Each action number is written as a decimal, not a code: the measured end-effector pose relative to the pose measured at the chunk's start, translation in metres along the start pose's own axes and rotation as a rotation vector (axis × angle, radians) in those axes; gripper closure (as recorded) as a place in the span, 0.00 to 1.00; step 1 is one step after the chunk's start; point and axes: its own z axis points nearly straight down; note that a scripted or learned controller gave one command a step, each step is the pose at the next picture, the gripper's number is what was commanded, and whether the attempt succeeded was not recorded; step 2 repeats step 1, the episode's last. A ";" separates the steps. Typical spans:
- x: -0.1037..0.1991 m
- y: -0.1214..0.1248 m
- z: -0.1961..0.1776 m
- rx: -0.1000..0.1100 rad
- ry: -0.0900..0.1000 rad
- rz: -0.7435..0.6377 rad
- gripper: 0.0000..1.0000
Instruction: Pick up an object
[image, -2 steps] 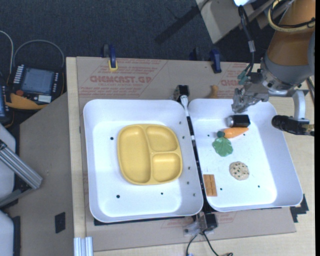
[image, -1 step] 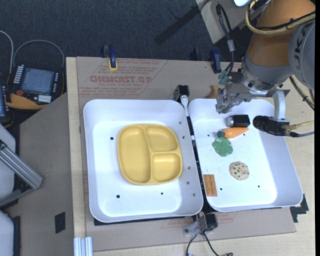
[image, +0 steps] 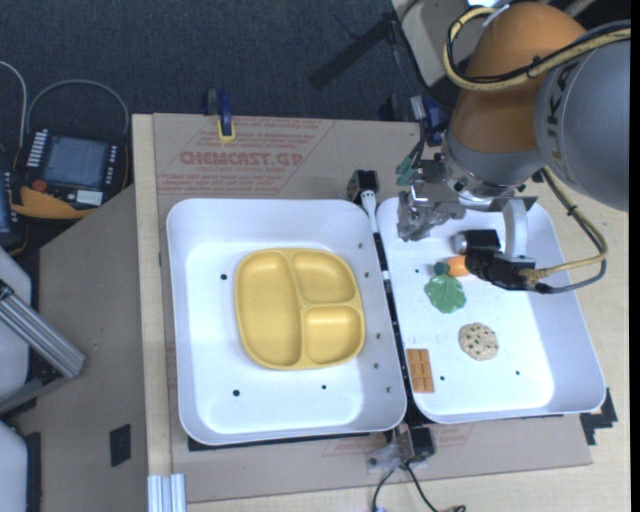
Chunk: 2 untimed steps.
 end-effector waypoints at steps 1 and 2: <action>0.052 -0.001 0.022 0.001 -0.001 0.000 1.00; 0.052 -0.001 0.022 0.001 -0.001 0.000 1.00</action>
